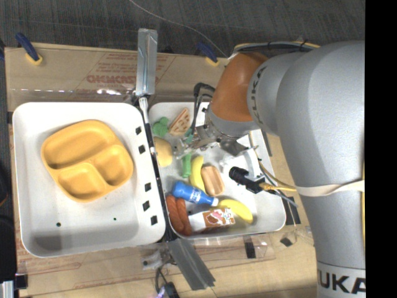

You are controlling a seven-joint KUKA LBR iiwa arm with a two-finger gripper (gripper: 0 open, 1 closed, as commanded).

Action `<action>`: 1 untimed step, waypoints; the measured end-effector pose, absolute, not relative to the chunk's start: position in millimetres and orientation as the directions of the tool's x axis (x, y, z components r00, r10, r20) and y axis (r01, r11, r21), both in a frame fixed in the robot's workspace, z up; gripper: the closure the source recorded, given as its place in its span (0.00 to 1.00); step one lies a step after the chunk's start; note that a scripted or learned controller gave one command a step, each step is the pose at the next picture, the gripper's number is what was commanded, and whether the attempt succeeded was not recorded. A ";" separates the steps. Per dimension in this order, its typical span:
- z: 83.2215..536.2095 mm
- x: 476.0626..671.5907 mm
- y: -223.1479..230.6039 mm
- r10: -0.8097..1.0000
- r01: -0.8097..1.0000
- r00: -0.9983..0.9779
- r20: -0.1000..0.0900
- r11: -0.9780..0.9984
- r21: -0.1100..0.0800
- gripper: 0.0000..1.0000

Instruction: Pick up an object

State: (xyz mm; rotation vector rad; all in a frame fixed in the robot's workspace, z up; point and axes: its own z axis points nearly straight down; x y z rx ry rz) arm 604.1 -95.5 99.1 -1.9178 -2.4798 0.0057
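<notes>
Half the right bin [273,223] arm-hidden.

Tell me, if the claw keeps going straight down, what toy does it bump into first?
Probably the green toy just under the claw, beside the banana in the right bin. Depth is hard to judge from above, so the round yellow piece next to it could be touched too.

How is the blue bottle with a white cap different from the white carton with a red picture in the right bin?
The blue bottle with a white cap is rounded and slim; the white carton with a red picture is flat and boxy. The bottle lies higher in the white right bin, pointing down-right, while the carton lies along the near wall. Both lie on their sides, beside the yellow banana.
</notes>
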 end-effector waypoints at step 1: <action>192.4 654.6 -35.7 1.000 1.000 0.000 0.000 0.000 0.001 1.00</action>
